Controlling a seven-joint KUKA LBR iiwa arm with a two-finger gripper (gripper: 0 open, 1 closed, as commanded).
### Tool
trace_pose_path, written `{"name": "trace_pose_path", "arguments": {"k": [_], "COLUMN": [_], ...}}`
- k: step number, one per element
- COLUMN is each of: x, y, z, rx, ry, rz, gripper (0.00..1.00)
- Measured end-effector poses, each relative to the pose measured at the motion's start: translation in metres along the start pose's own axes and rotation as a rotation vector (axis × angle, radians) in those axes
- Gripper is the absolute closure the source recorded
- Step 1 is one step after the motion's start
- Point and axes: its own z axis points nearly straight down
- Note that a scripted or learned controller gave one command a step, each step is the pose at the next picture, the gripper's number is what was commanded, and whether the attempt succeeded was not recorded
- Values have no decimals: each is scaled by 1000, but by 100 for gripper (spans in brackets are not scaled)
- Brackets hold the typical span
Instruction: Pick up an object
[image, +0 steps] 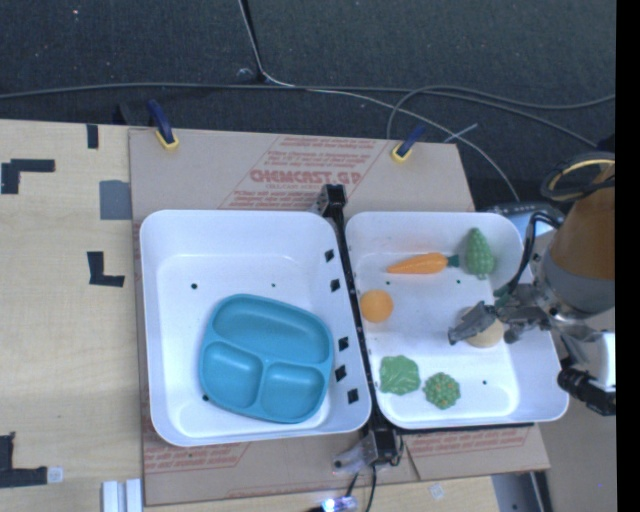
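The gripper (478, 327) hung over a pale object (487, 336) in the right bin (500, 405); finger state unclear. It needed a centred, vertical descent.

Red print "CHEMCAST GP" on brown board (300, 170) under bins; smaller lines unreadable.

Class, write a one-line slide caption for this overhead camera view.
Gripper over a pale object in the right bin; blue tray in the left.
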Motion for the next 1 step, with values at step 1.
{"name": "trace_pose_path", "arguments": {"k": [1], "x": [0], "y": [3], "z": [-6], "rx": [-12], "ry": [-3], "rz": [-4], "gripper": [0]}}
